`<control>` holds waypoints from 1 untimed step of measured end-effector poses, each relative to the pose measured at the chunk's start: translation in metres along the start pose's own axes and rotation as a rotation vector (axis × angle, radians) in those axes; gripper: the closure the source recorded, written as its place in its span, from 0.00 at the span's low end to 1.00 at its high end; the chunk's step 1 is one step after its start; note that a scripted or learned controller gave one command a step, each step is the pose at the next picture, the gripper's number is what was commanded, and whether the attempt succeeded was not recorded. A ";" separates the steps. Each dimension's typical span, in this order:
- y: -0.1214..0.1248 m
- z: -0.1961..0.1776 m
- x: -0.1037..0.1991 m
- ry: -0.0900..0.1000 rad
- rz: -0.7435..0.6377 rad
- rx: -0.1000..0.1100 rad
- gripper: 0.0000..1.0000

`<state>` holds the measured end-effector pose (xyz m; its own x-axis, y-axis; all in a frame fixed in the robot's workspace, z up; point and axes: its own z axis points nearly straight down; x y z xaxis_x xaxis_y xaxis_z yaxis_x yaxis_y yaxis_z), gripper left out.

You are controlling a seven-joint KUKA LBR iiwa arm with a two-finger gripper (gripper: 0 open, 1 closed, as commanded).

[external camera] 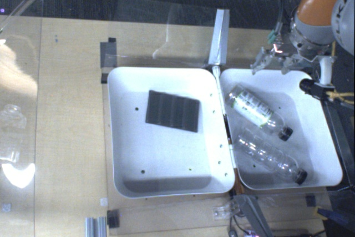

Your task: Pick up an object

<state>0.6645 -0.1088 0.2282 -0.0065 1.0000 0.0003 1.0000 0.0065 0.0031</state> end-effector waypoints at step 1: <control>-0.026 0.111 -0.018 -0.001 0.051 0.001 0.00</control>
<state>0.6392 -0.1274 0.1174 0.0448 0.9990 -0.0002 0.9990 -0.0448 0.0020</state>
